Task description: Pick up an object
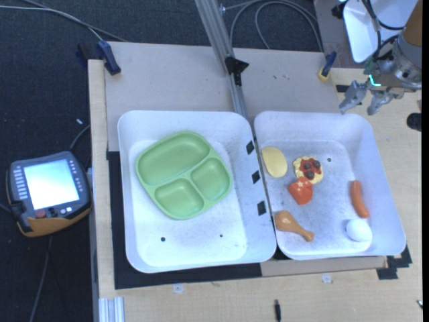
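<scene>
**Gripper waits open beyond the right bin's far corner**

The right bin point(375, 146) serves as the landmark. Inside it lie six small food items: a yellow oval piece point(274, 162) near its left wall, a yellow-and-red pizza-like piece point(308, 168) just right of that, a red tomato-like piece point(301, 192) touching the pizza piece's near edge, a brown drumstick point(293, 225) toward the near-left corner, an orange sausage point(359, 198) along the right wall, and a white egg point(358, 231) in the near-right corner.

The gripper point(365, 102) hangs outside the bin, just past its far-right corner, over bare bench point(174, 72). Its fingers are spread apart with nothing between them. All the items sit well apart from it; the sausage and pizza piece are nearest.

The arm enters from the upper right, its wrist pointing down and slightly left toward the bin's far rim.

Beside the right bin's left wall, the left bin point(134, 247) carries a green divided plate point(184, 174).
</scene>
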Controlling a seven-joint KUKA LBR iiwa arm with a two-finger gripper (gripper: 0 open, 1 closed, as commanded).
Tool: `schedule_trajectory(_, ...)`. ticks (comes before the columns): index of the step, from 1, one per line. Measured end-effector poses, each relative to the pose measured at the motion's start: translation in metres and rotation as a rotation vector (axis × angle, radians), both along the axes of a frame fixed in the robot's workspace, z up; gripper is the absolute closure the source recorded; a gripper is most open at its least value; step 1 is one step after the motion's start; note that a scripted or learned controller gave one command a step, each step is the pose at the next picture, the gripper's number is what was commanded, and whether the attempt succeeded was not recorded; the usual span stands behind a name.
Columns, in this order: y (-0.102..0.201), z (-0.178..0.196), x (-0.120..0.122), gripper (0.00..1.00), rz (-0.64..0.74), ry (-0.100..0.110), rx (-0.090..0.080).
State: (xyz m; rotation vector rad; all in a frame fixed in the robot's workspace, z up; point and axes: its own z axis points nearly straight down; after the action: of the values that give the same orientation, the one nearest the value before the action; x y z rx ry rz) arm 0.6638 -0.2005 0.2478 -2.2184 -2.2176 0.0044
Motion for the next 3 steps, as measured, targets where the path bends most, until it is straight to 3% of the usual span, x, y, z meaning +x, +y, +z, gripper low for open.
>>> schedule_trajectory(1, 0.000, 0.003, 0.001, 0.00, 0.001, -0.005, -0.001)
schedule_trajectory(3, 0.006, -0.115, -0.002, 0.00, 0.002, 0.001, 0.001)
